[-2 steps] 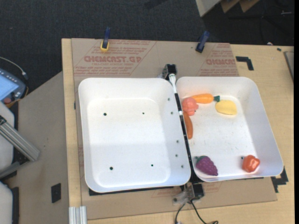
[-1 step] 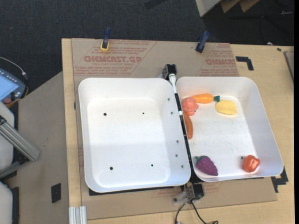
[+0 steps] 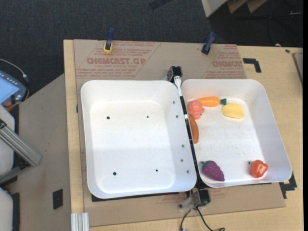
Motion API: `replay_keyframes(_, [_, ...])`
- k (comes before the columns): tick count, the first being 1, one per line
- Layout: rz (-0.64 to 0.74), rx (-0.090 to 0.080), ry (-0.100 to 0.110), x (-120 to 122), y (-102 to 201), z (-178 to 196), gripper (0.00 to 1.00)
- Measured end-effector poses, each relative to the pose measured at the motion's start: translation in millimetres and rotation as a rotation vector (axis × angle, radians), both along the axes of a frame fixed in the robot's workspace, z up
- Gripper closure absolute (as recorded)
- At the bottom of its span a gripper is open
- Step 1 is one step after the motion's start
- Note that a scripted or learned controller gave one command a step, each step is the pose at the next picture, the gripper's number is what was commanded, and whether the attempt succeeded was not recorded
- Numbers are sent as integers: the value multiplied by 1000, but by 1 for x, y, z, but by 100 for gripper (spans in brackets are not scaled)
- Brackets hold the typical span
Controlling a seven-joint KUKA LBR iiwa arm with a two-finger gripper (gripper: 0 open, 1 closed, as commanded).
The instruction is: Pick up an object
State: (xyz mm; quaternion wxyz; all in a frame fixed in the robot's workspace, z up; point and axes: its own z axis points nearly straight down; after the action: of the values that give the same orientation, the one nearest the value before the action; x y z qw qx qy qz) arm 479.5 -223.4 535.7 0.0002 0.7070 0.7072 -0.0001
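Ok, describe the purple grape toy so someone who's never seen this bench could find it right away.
Look in the right-hand shallow white bin, the one holding the toy foods. Go to its near edge, at the corner beside the divider between the bins. The small purple bunch of plastic grapes lies there, the only purple, bumpy item.

The shallow white left bin has an open floor from wall to wall. In the shallow white right bin the middle floor is open; toys line its edges: a pink round toy and an orange carrot toy far left, a yellow lemon toy beside them, an orange elongated toy against the left wall, purple plastic grapes and a red pepper toy near
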Motion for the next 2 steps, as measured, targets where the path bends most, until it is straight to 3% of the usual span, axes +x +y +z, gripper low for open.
replay_keyframes(2, [0,-1,0,0,0,0,0])
